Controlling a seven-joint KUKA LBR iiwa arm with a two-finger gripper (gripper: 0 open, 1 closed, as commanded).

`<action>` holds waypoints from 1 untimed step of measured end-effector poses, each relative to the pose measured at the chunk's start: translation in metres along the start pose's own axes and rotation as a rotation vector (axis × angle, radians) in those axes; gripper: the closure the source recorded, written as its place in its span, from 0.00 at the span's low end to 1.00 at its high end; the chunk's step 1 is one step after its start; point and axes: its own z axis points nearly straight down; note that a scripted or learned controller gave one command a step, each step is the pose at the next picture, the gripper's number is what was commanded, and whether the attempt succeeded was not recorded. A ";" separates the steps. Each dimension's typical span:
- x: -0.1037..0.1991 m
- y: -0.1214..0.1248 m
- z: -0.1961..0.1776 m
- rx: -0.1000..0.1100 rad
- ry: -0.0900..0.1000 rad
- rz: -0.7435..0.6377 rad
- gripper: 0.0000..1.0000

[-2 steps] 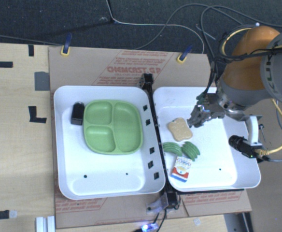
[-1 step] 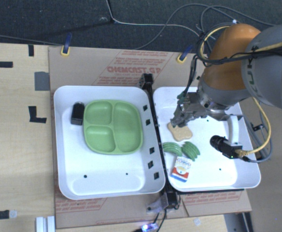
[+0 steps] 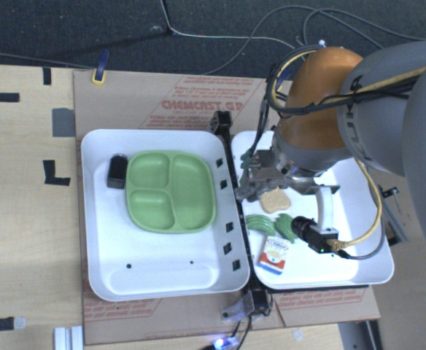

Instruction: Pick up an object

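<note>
The gripper (image 3: pixel 260 181), whose grasp state I cannot tell, hangs in the right bin (image 3: pixel 370 265) just left of a tan bread-like piece (image 3: pixel 275 200).

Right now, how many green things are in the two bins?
2. A green divided plate lies in the left bin; a green pea pod lies in the right bin. The arm may hide more.

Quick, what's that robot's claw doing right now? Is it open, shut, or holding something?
Gripper: it cannot be told. It is low in the right bin, beside a tan piece, with nothing seen between its fingers.
</note>
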 end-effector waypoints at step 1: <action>0.050 -0.006 0.016 0.002 0.000 -0.001 1.00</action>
